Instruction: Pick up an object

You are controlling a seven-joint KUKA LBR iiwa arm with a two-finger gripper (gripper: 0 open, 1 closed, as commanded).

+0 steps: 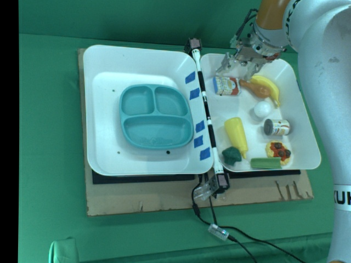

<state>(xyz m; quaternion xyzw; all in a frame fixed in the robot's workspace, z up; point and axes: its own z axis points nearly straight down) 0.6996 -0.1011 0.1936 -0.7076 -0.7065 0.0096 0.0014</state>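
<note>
Green cloth covers the bench and the wall behind it, and a brown cardboard sheet (pixel 164 204) lies under two shallow white bins. In the left bin (pixel 104 64) sits a teal divided plate (pixel 156 116), flat and roughly centred. A black-and-white bar (pixel 207 111) with blue tape squares beside it runs along the seam between the bins, and cables trail from its near end toward the front edge.

Toy food is scattered in the right bin (pixel 307 141). A small milk carton (pixel 226 85) lies near the far left corner, with a banana (pixel 269 87) and an orange-brown piece (pixel 256 87) just to its right. A white ball (pixel 262 109) rests near the middle, a tin can (pixel 276 127) on its side beyond it, a yellow squeeze bottle (pixel 236 135) tilted toward the near side. Along the near edge lie a dark green broccoli piece (pixel 231 155), a green cucumber-like piece (pixel 265 163) and a small pizza slice (pixel 278 152).

Reaching in from the right, the grey arm with its orange band brings the gripper (pixel 239 64) low over the far end of the right bin, directly above the milk carton. Its fingers appear parted, with nothing visibly between them, though blur makes this hard to confirm
</note>
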